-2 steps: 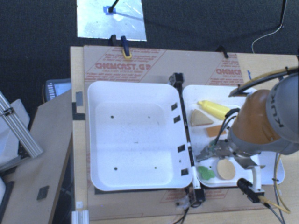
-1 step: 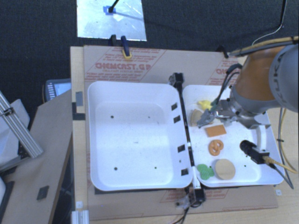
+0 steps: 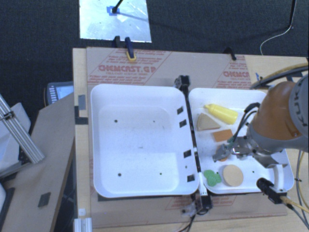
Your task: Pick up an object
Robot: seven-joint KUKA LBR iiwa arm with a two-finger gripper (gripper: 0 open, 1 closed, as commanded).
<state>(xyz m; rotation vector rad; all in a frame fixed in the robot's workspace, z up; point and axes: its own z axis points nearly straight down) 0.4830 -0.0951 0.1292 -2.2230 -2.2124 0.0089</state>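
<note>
Camera view: hand (image 3: 223,153) low in right bin (image 3: 251,94), grip state unclear, near orange block (image 3: 222,135); approach step, descent and closing next.

Evenly lit overhead view, a little soft and grainy.

We saw bright, diffuse light from above wash out the two white bins (image 3: 140,144), leaving only faint shadows along their walls. A metal sheet (image 3: 115,14) at the top glared, while the dark floor around it stayed dim.
</note>
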